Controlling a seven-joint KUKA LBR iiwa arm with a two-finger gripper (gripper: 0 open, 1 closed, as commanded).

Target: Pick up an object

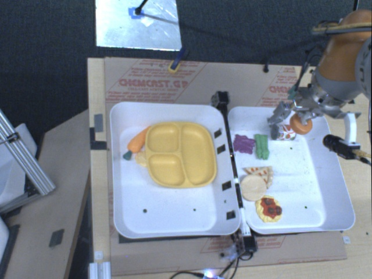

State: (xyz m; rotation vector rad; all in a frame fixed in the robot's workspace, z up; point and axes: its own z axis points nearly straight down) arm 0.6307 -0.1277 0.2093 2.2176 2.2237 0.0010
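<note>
My gripper (pixel 292 122) hangs over the back of the right bin (pixel 332 185), reaching in from the right. A round orange object (pixel 301 125) sits right at its tip, and a small red-and-white item (pixel 285 134) lies just below and left of that. Whether the orange object is gripped or only lies beneath the gripper is unclear. Further left in the same bin are a purple piece (pixel 244 144) and a green piece (pixel 262 146). Toward the front lie a pizza slice (pixel 260 171), a tan disc (pixel 253 187) and a red-and-yellow food piece (pixel 269 208).
The left bin (pixel 125 214) holds a yellow divided plate (pixel 177 154), with an orange carrot (pixel 138 139) against its left side. A black divider (pixel 229 156) runs between the bins. A black part of the arm (pixel 343 147) juts over the right bin's right rim.
</note>
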